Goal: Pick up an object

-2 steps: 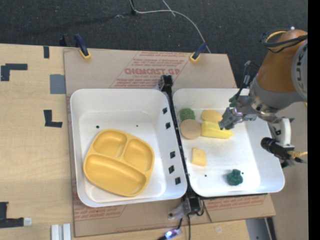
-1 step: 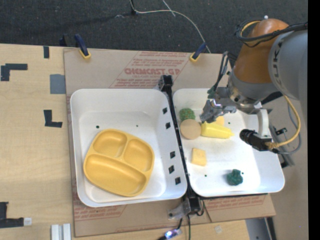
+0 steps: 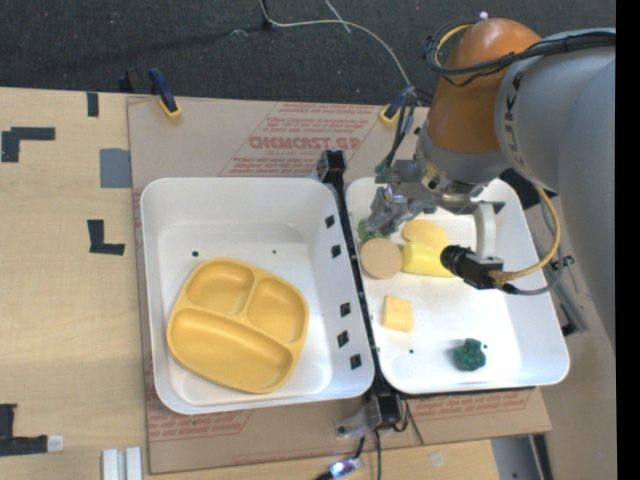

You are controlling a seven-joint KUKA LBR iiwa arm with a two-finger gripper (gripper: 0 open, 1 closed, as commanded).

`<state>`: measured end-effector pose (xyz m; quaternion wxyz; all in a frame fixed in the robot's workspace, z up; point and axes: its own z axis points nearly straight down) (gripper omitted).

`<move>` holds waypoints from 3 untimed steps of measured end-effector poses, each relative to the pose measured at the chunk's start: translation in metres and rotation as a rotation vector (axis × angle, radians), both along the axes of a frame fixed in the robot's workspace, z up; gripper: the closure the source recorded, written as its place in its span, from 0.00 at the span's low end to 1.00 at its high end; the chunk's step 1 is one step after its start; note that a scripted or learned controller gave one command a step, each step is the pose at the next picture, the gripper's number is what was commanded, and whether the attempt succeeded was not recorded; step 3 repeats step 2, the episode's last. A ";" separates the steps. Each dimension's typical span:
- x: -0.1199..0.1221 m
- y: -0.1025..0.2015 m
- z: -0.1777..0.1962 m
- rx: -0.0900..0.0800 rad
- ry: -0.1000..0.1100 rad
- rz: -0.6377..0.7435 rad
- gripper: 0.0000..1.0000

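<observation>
Camera view: gripper (image 3: 392, 211) is seen above tan disc (image 3: 380, 259), jaw state undeterminable; just right of the disc, yellow block (image 3: 428, 259) is judged light, stiff, best pinched across its sides.

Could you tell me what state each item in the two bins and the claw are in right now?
Yellow divided plate: flat, upright, left bin.
Tan disc: flat, right bin.
Yellow block: lying beside disc.
Cheese wedge: lying apart.
Green piece: lying alone.
Claw: low over right bin.
</observation>
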<state>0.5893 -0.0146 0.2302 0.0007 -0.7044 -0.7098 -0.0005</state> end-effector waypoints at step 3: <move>0.028 0.101 0.007 -0.001 0.000 -0.001 1.00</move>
